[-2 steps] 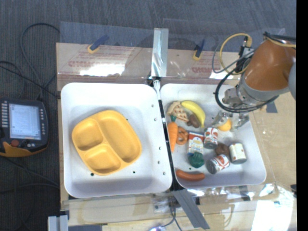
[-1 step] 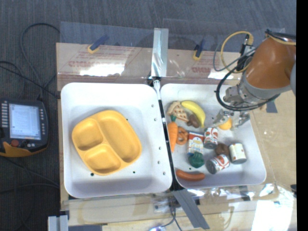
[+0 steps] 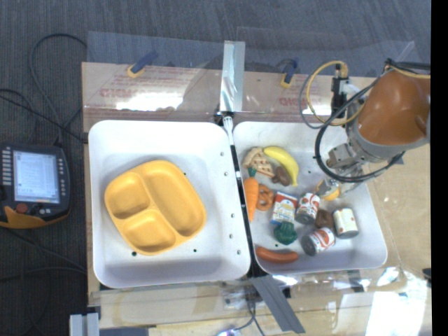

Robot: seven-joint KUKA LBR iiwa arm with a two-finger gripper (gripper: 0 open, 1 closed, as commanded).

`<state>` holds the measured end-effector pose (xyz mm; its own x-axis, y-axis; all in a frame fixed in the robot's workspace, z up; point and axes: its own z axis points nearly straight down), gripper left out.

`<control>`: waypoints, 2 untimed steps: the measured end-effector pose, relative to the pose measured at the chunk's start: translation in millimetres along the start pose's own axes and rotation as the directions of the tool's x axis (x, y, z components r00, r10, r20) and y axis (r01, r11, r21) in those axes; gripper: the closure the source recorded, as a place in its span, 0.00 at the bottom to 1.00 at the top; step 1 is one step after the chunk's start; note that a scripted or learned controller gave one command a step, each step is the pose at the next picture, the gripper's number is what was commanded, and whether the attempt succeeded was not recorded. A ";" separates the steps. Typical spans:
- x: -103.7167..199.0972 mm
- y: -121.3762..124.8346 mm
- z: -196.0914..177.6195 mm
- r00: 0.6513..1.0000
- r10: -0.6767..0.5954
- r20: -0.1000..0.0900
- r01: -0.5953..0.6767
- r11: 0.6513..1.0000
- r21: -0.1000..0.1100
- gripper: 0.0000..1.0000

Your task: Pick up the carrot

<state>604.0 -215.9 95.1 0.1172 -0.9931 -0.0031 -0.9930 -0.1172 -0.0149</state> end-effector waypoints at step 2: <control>-17.9 10.0 3.1 0.951 -0.310 0.010 0.310 0.951 -0.004 0.00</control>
